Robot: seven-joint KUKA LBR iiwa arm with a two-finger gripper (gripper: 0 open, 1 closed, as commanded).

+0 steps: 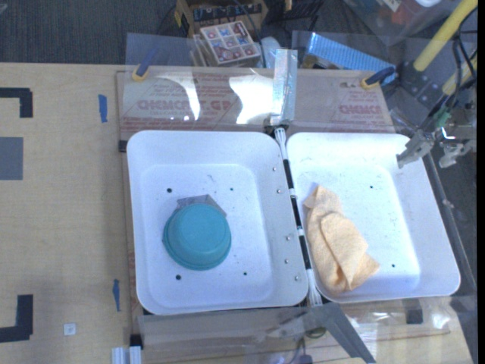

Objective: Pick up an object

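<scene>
A teal bowl (198,236) lies upside down in the left bin (151,158), partly covering a small grey scrap (198,201) at its far side. A crumpled yellow cloth (337,241) lies in the right bin (379,165), against its left wall. My gripper (432,152) hangs over the far right corner of the right bin, well away from the cloth. Its two fingers stand apart, open, with nothing between them.
A clear plastic wall (258,97) stands behind both bins, with a metal bracket (285,89) at its middle. Boxes and cables clutter the floor beyond it. A yellow pole (447,23) slants across the top right. The wooden benchtop (61,203) stretches to the left.
</scene>
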